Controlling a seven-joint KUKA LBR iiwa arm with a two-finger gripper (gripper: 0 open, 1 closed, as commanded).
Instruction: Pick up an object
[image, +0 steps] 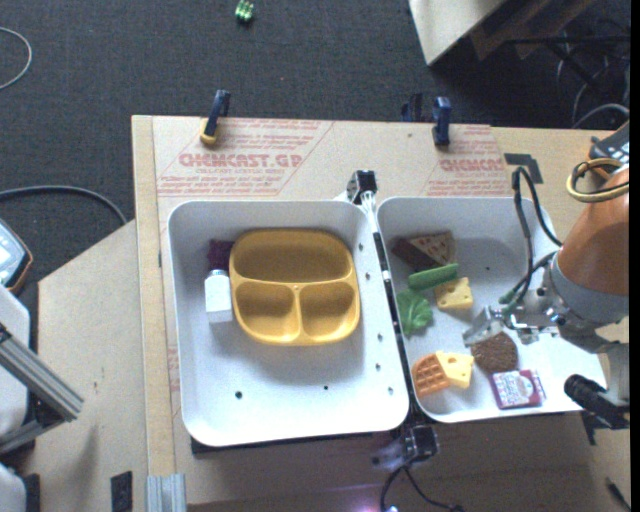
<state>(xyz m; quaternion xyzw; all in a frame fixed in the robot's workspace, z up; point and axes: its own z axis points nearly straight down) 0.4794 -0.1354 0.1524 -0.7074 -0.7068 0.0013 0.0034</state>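
Note:
My gripper (497, 326) hangs low in the right bin (497, 222), its metal fingers just above a round brown cookie (495, 353). Nothing shows between the fingers. Around it lie a yellow cheese wedge (456, 295), a second cheese piece (459, 369) resting on a waffle (432, 375), a green bean pod (432, 275), a leafy green piece (415, 312), a brown triangular toast slice (426, 246) and a pink packet (516, 388).
The left bin (190, 330) holds a yellow divided tray (294, 285), a small white bottle (218, 295) and a dark purple item (220, 250) beside it. A black cable (528, 205) runs along the right bin's far side. Clamps stand at the bench's back edge.

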